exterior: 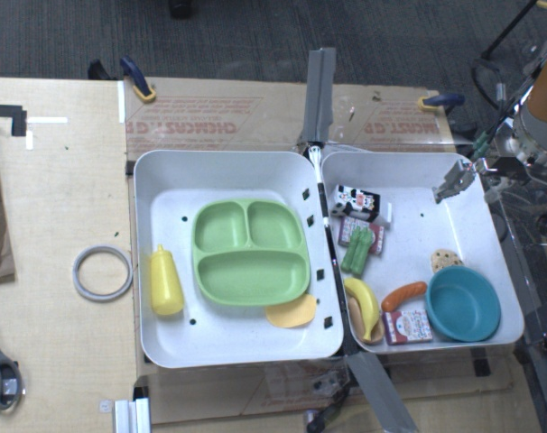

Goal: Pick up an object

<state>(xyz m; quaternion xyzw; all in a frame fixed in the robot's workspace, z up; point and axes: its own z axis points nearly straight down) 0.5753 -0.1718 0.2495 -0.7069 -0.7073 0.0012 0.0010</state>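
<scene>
Two bins lie below me, and my gripper (454, 180) hangs over the far right corner of the right bin (409, 162), low above bare white floor. It grips nothing that I can see; whether it is spread or closed I cannot tell from this slanted view.

No object is under me, so the step in hand, as I judge it, is choosing a target and getting over it. Nearest, down and a little left, are a small speckled cookie (446, 260) and a teal bowl (464, 303) in the near right corner. The bowl is smooth, round and thin-rimmed; I would pinch its rim, not try to span it. Just left of the bowl an orange sausage (404, 295) lies slantwise above a red and white packet (408, 326). The sausage looks the better pick: narrow, rounded, free on both long sides. I should cross it at its middle, square to its length.

Farther left, against the dividing wall, lie a yellow banana (363, 305), a green wrapped bar (356, 254) and a black and white carton (357, 202), crowded together.

Across in the left bin (156, 332) sit a glossy green divided plate (251, 252), a yellow bottle (165, 281) to its left and a flat yellow chip (292, 313) at its near edge.
</scene>
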